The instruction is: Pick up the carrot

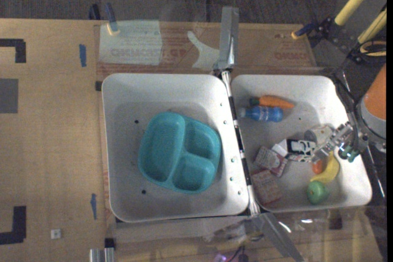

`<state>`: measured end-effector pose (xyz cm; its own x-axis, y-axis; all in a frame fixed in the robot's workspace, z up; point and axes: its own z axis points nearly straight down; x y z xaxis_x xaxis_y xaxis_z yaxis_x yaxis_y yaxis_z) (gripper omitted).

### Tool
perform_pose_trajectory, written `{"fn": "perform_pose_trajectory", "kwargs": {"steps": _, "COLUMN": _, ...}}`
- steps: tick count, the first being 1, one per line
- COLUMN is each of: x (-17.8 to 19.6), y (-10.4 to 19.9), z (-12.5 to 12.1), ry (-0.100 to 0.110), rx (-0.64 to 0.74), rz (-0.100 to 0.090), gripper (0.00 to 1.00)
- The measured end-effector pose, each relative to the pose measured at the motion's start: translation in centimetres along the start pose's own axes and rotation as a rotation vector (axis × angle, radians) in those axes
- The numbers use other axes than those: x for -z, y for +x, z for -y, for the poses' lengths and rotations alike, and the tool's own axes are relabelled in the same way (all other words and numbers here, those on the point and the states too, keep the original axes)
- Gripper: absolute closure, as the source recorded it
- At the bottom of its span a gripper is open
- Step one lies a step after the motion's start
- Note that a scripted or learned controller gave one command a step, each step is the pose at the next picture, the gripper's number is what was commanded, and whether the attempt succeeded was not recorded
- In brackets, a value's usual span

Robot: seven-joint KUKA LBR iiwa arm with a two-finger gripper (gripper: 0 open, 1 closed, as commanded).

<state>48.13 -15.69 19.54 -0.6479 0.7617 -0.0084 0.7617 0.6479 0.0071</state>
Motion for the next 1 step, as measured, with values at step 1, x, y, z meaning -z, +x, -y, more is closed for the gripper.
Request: {"fn": "perform_pose_trajectory", "kwargs": {"steps": 1, "x": -1.1, "y": -2.76, "z": 2.47, "ry": 0.004, "rx": -0.019, "rz": -0.004, "gripper": 1.0}}
